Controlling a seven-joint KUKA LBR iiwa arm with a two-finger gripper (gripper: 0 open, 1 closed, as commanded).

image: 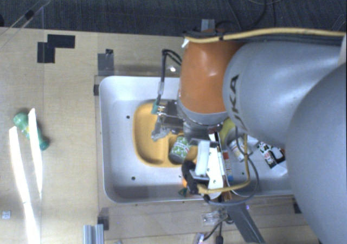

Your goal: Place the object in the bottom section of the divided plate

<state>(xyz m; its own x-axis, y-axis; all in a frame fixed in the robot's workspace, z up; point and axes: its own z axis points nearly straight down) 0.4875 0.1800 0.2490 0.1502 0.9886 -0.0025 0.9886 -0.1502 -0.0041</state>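
Reaching in from the right, the grey arm (282,107) with its orange band (203,80) is covering much of the white bin (116,145), and the gripper (172,129) is hanging over the yellow divided plate (143,134). Whether its grasping parts are wide or closed cannot be told from this slanted view. A small green-and-white object (179,149) is sitting at the plate's near right edge, just beside the gripper body, and whether they touch is unclear. The plate is looking smooth and rounded, the bin shallow with curved corners. Open bin floor is lying left and near of the plate. A green item (30,129) is lying far left on the wooden surface (65,183).
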